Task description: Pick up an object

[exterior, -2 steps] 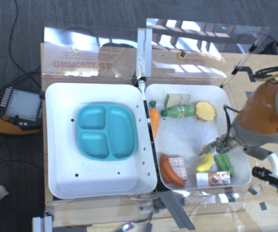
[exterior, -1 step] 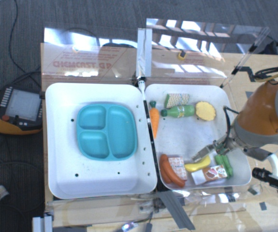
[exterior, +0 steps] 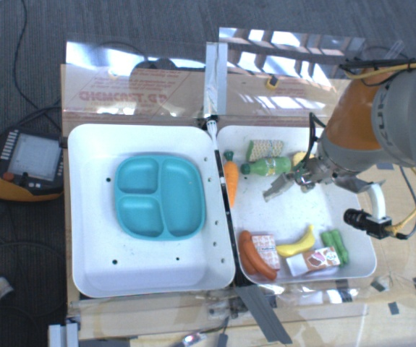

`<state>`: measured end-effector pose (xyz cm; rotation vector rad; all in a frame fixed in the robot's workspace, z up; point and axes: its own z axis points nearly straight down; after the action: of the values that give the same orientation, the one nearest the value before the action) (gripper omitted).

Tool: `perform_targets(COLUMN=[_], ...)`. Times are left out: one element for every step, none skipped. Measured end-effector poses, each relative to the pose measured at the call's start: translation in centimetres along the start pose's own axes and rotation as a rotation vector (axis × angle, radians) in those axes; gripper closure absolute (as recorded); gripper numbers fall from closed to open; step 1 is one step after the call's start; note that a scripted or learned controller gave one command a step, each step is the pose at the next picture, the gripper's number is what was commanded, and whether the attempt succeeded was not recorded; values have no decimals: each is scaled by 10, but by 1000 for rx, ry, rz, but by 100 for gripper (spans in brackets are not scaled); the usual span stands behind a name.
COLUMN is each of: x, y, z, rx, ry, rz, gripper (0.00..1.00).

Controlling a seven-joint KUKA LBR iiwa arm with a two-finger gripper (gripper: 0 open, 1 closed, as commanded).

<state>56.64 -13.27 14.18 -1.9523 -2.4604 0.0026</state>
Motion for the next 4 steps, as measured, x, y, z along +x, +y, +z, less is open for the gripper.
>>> perform_targets(x=[83,52,57,5], y=[-52,-57,-72,-84], z=[-41,-73,-56,-96], rx=[3,3,4,2], ry=[2,-2,0,-2], rz=[195,414,646,629], gripper=[0,0,0,0])
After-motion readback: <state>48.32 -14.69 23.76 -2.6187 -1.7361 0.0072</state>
